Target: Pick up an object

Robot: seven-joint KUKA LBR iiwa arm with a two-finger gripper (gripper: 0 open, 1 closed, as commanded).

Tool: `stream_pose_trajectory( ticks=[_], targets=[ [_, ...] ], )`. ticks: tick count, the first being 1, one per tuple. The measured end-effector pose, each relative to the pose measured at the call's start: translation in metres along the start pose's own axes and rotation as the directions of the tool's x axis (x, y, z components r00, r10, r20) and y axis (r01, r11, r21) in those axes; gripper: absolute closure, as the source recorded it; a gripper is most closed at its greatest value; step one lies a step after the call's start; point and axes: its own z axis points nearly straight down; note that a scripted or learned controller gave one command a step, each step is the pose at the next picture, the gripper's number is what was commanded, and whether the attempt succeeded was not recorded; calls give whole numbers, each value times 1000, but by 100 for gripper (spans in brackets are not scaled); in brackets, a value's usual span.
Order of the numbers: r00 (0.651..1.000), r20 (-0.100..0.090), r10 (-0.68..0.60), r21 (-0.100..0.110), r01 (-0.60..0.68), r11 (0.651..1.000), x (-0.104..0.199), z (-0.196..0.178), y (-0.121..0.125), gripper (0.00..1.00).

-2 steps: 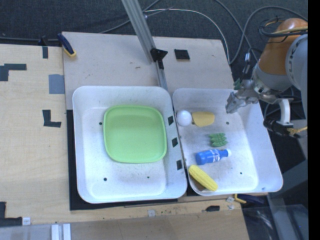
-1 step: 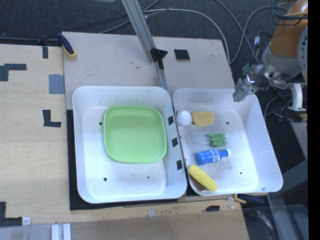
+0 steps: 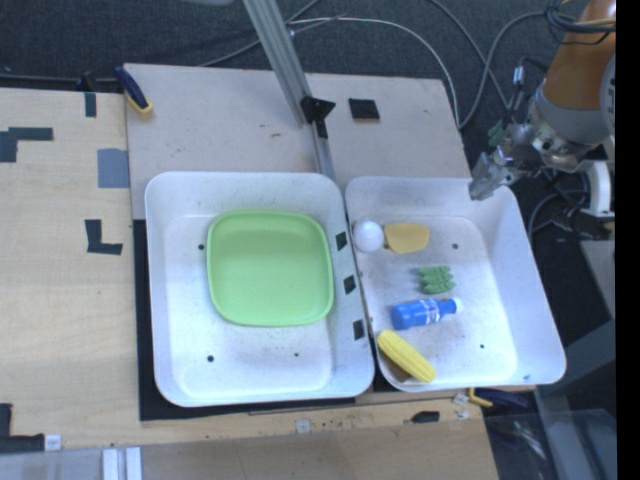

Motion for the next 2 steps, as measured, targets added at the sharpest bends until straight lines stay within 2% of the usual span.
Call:
stream_pose_trajectory(
  ticks=[1,2],
  targets=[
    [1000,-1,-3,0,3,1000,48,-8,0,100],
    [1000,-1,-4,1,4,1000,97,0,9,100]
  ],
)
